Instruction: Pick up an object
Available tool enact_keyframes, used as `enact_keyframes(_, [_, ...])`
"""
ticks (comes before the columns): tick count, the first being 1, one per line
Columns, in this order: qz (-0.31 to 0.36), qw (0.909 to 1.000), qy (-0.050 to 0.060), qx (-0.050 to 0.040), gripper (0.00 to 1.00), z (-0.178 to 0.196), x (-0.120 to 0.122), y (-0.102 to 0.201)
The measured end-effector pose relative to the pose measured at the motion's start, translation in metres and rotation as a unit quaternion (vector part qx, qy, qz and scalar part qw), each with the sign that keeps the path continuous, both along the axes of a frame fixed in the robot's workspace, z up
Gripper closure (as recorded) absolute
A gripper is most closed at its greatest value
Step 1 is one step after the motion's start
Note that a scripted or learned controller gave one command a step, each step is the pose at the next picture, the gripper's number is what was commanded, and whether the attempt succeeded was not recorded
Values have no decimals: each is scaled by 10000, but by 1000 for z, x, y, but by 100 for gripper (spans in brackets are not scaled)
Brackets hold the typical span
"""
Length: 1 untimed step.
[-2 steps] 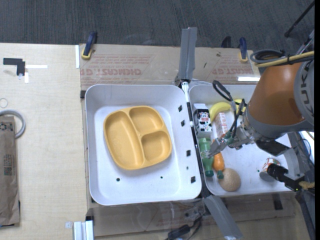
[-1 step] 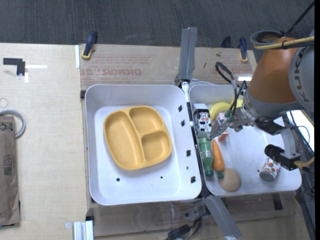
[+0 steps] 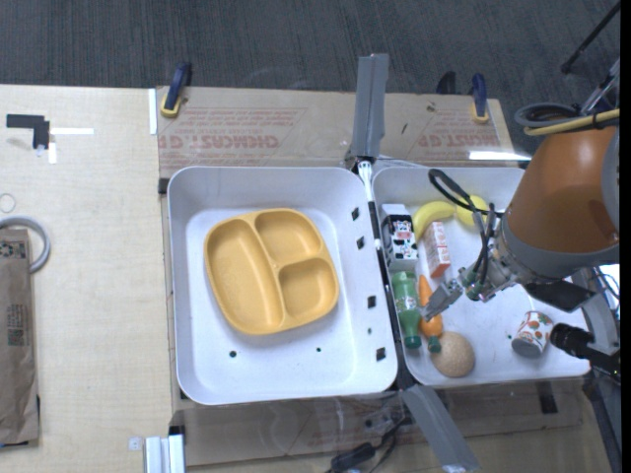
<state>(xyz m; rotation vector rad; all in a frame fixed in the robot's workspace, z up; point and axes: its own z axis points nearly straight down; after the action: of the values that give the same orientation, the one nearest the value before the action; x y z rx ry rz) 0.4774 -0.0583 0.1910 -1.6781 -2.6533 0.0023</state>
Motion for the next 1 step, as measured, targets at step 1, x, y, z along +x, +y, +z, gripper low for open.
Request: enact_keyframes(1, [346, 9994, -9, -4, 0, 0, 7, 30])
